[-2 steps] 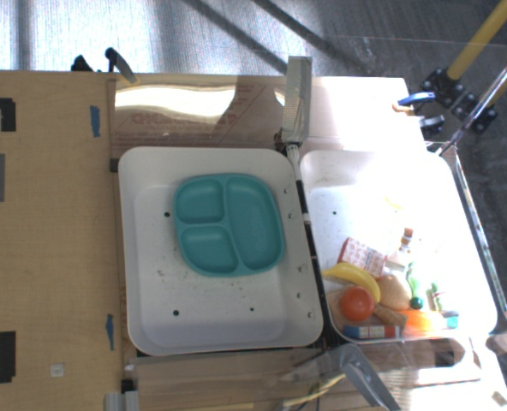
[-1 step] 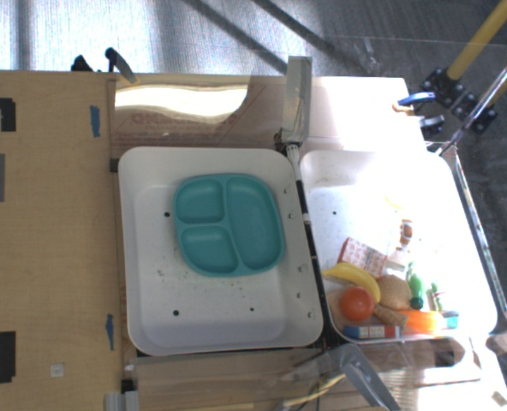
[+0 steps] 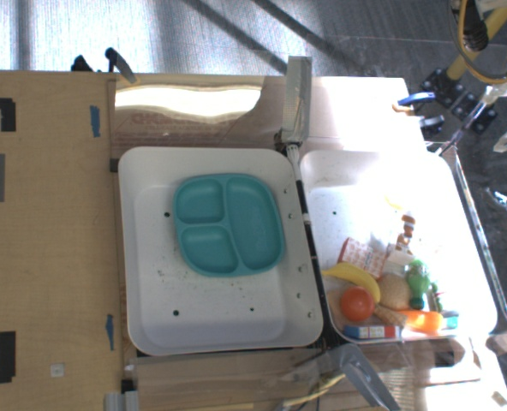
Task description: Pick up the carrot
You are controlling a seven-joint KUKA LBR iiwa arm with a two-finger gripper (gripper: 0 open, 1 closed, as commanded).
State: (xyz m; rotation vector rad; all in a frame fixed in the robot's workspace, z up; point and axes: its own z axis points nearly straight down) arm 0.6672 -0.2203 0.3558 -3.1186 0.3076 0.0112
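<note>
The main risk is clutter. The carrot lies flat in the right bin, low against its near wall and towards its near right corner. It is packed in with other toys that crowd the same end of the bin. A brown round piece touches or nearly touches it on the side away from the wall, a green piece sits just behind it, and a tomato and banana lie further along the near wall. A hand coming down here could close on a neighbour instead, or on two things at once. It could also nudge the carrot tighter against the wall. The wall itself is a second danger. With the carrot this close to it, one side of the hand has little room to drop in, so it may land on the bin's rim or skid off the carrot's rounded, tapering body. A grip across the carrot's narrow width looks the safer choice.

What I take for the hand is the dark hardware outside the bin, beyond its far right corner. It stands well apart from the carrot, with the whole length of the bin between them. Whether it is apart or together I cannot tell, and nothing is seen held in it.
</note>
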